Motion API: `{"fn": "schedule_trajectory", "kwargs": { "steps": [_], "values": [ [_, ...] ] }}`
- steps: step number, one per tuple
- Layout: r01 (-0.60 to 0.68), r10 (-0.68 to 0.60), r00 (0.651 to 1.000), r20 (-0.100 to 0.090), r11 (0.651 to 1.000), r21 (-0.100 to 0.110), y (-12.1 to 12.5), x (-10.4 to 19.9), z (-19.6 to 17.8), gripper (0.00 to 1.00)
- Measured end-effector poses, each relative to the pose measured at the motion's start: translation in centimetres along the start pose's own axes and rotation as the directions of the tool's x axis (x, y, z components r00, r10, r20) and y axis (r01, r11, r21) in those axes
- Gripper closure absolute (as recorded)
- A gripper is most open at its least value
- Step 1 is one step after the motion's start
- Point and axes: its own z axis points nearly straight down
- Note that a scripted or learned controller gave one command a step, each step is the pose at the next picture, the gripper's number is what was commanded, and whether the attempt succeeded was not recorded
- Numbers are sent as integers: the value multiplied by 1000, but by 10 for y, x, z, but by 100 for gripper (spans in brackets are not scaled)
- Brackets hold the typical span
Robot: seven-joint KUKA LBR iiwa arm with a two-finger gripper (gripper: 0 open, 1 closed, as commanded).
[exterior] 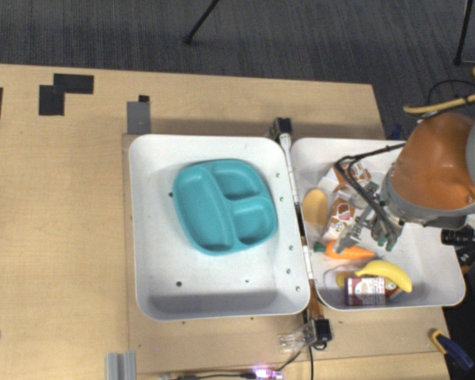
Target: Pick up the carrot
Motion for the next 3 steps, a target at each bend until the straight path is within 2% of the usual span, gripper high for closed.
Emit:
{"fn": "schedule_trajectory", "kwargs": {
  "steps": [1, 2, 3],
  "values": [
    [-138, 138, 990, -16, 990, 6, -7, 9, 33, 0],
    [-215, 215, 976, -40, 977, 18, -1, -5, 34, 0],
    [-444, 447, 893, -56, 894, 57, -19, 23, 48, 0]
  ]
}}
